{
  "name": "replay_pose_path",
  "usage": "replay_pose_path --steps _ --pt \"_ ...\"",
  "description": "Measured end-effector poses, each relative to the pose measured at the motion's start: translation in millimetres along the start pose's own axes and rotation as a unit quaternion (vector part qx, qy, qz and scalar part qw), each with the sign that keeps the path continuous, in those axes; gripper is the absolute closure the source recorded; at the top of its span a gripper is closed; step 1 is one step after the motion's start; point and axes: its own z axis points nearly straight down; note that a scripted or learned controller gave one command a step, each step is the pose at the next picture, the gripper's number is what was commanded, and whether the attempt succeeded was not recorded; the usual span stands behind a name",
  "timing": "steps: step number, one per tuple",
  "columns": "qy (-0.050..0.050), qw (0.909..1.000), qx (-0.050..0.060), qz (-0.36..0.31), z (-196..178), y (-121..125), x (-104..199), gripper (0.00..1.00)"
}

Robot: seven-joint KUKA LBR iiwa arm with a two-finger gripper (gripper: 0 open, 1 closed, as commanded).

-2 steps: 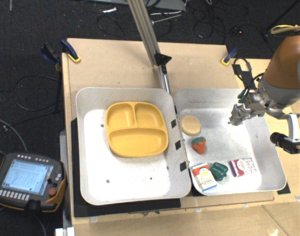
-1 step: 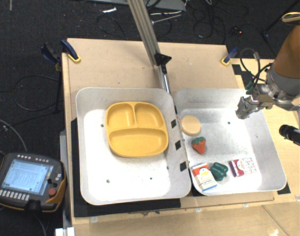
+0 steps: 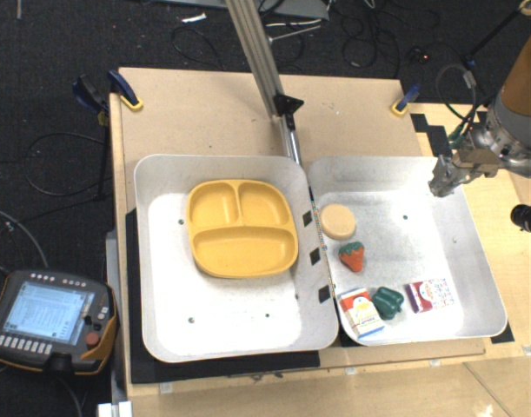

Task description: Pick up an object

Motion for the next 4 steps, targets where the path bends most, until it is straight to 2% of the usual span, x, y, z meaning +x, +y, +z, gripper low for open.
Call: replay_pose_path --steps 1,2,3,4 --pt "0.002 1.0 0.003 -0.003 5.3 -6.4 55.6 1.0" --pt "0.002 1.0 0.004 -0.003 23.1 -0.3 115.4 1.0" --pt "0.002 1.0 0.003 -0.003 23.7 11.7 172.0 1.0" --pt "0.002 1.0 0.003 -0.003 24.5 12.9 230.1 1.0"
